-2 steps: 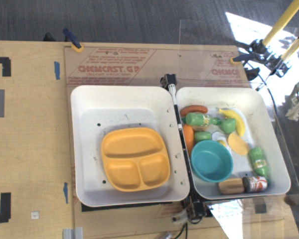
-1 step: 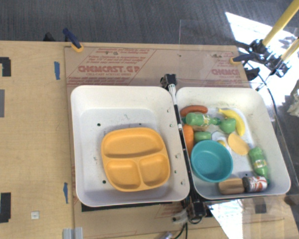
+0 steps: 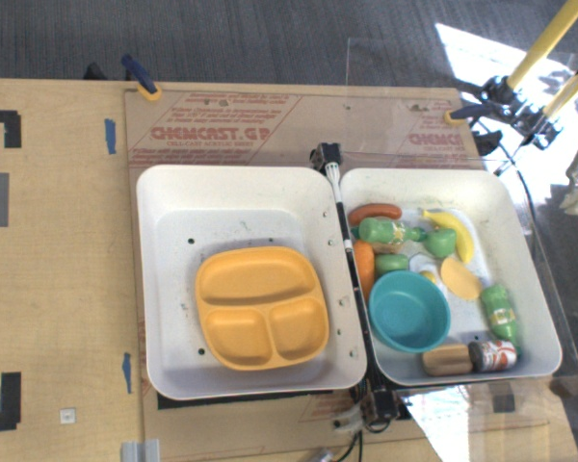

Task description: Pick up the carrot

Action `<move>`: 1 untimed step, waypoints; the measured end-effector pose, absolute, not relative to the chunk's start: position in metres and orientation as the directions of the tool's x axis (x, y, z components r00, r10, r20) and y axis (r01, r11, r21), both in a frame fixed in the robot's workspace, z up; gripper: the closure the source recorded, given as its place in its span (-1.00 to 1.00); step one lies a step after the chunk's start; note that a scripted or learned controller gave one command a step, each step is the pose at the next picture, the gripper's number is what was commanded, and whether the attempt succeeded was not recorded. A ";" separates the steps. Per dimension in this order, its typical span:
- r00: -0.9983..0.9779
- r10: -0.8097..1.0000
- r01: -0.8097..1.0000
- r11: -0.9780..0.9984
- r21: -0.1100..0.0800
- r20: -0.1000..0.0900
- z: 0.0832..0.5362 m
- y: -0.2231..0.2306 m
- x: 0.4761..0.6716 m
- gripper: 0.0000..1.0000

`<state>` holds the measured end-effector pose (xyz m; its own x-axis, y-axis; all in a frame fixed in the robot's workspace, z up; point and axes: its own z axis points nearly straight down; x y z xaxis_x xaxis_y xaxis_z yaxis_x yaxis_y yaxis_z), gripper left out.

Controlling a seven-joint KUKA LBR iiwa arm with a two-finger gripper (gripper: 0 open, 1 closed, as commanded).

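Note:
The carrot (image 3: 364,264) is an orange piece lying along the left wall of the right bin (image 3: 526,258), just above the rim of a teal bowl (image 3: 407,312). A green toy (image 3: 392,264) touches its right side and another green piece (image 3: 380,231) lies at its far end. Part of the carrot's lower end is hidden behind the bowl.
The right bin also holds a red sausage (image 3: 376,212), a banana (image 3: 454,230), a yellow slice (image 3: 460,279), a green bottle-like toy (image 3: 499,309), a brown block (image 3: 447,359) and a small can (image 3: 495,355). A yellow divided plate (image 3: 261,307) lies in the left bin (image 3: 170,210).

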<state>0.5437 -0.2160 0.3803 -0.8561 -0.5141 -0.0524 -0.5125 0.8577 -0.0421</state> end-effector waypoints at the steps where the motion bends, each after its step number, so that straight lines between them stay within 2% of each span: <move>1: -0.856 -0.513 -0.510 0.858 -0.051 -0.062 0.393 -0.216 0.546 1.00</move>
